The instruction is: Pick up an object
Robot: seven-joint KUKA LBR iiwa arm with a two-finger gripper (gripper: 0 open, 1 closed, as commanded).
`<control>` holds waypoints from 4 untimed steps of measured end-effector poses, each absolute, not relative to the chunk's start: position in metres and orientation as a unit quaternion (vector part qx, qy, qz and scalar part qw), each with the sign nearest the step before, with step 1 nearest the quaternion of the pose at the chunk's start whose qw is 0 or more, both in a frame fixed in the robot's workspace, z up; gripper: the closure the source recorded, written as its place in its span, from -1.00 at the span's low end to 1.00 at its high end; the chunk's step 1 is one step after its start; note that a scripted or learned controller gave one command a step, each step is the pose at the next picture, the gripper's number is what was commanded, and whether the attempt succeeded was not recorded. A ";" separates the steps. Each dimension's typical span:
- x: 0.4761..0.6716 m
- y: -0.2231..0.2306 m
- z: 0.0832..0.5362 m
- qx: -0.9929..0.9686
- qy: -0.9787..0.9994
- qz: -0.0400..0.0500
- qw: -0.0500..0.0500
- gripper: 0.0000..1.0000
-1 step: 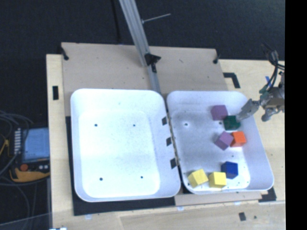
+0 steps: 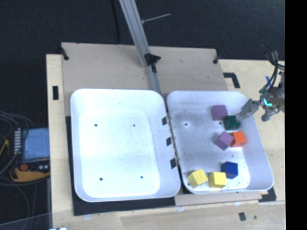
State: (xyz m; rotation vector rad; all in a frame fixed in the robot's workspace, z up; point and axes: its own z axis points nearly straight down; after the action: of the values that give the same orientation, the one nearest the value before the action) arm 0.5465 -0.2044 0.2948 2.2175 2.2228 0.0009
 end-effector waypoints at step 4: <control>0.547 -0.196 0.137 0.709 0.705 0.004 0.004 1.00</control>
State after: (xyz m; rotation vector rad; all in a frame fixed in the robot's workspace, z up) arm 0.5465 -0.1963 0.1374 2.2221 2.2081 0.0115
